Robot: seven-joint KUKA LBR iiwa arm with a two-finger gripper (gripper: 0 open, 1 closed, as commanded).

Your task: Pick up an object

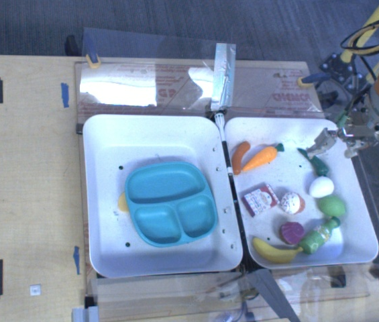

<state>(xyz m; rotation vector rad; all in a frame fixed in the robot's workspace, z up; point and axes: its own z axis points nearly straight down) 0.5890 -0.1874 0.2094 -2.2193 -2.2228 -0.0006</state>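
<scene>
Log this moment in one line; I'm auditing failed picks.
phase: approach | claw: over right bin's upper right corner, nothing seen held | nearest: white egg | left bin: blue tray

Blue divided tray, white bins — orange carrot, yellow banana, white egg, purple plum

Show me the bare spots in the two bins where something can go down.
Left bin: a wide bare strip along its far wall, behind the blue divided tray, and a narrower one on the tray's left. Right bin: bare floor only in the middle, between the carrot and the egg. Its near half is crowded, from the banana upward.
</scene>
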